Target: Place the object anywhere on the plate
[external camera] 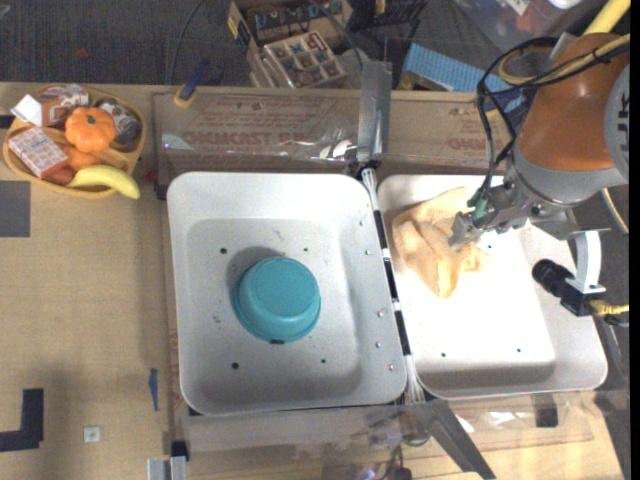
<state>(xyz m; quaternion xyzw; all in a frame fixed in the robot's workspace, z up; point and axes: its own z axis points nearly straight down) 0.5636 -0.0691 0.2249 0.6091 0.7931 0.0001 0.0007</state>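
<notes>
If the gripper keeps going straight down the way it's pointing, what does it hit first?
Most likely the crumpled tan cloth in the right bin. The gripper sits right over its edge, though the overhead view leaves the height unclear.

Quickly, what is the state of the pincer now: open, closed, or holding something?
Pincer: down on the crumpled pale yellow cloth in the right bin; open or closed cannot be told.

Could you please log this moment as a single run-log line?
arm: over right bin | gripper: at yellow cloth | teal plate: left bin, bare | placement: not yet done
</notes>
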